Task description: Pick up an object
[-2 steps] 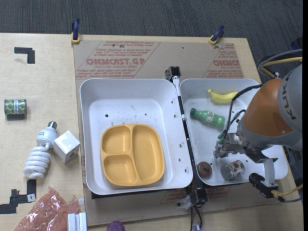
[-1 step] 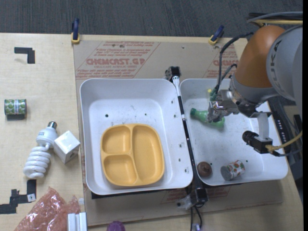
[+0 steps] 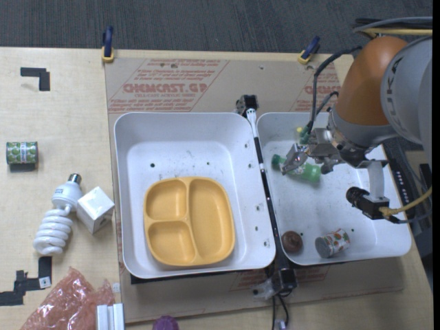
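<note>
Camera view has the end effector low in the right bin, at its upper left, right at a green bottle-like object lying on the bin floor. Whether it is open, closed or gripping cannot be made out against the metal parts and the object beneath.

The green object lies on its side, its long axis running from a small green end at upper left down toward lower right, slightly tilted across the bin.

Risk, as I judge it: the object looks rounded and lies close to the bin's left wall, so a squeeze that is off its axis could roll it away or pinch only the narrow end, and it would slip out on the lift. The arm's cables also hang near.

Elsewhere in the same bin, a small brown round object and a patterned can on its side sit near the front wall, well apart from the end effector. The left bin holds a yellow divided plate.
</note>
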`<state>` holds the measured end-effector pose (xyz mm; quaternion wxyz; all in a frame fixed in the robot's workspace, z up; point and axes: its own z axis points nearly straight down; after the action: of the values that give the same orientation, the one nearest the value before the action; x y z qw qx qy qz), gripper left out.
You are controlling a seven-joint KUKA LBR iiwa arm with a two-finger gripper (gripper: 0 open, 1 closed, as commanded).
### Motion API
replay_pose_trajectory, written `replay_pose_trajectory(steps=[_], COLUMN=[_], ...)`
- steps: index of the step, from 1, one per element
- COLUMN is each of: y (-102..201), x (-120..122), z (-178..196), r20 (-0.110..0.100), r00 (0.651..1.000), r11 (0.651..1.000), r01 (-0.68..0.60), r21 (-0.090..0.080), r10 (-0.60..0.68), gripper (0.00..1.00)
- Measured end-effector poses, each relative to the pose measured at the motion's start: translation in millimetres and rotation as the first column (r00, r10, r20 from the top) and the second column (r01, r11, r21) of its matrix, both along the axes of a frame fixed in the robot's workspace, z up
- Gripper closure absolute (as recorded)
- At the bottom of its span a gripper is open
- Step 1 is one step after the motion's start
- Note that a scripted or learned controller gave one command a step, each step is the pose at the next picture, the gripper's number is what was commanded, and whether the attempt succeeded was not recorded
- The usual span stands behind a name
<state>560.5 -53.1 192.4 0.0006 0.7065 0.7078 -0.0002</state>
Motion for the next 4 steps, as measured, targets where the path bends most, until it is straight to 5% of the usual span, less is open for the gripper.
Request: replay_pose_trajectory(steps=[1,2,3,4], y=[-65,-65,-65,-65], x=[11,11,11,12], z=[-100,-90,-90,-80], r20=[-0.001,-0.001,-0.001,0.0], r00=[1.0,1.0,1.0,1.0], r11=[1.0,1.0,1.0,1.0], r01=[0.002,-0.001,-0.001,-0.002], r21=[0.0,0.0,0.0,-0.002], r10=[-0.002,0.001,0.001,0.002], gripper=[0.0,1.0,0.0,1.0])
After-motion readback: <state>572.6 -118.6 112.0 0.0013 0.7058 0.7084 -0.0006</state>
